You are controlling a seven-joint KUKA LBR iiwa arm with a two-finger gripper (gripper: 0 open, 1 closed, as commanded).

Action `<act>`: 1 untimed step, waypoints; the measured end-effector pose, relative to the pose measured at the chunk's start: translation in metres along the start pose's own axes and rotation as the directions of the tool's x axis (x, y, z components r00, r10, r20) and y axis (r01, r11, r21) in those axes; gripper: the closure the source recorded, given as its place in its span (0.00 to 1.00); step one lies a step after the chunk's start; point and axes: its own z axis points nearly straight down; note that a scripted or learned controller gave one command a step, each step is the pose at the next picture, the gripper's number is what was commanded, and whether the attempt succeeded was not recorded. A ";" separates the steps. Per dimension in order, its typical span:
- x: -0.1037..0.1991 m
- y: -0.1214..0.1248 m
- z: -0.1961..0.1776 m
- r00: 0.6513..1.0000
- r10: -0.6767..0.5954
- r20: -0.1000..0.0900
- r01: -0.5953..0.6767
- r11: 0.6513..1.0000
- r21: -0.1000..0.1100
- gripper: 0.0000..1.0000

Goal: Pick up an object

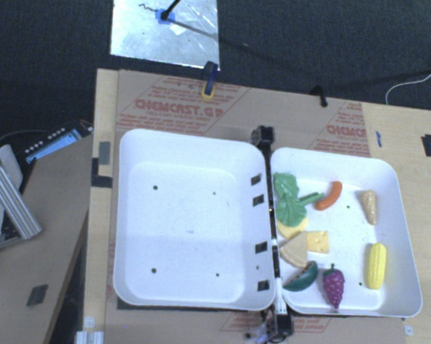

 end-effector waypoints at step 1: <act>0.096 -0.049 0.194 1.000 -0.005 -0.006 0.005 1.000 0.020 1.00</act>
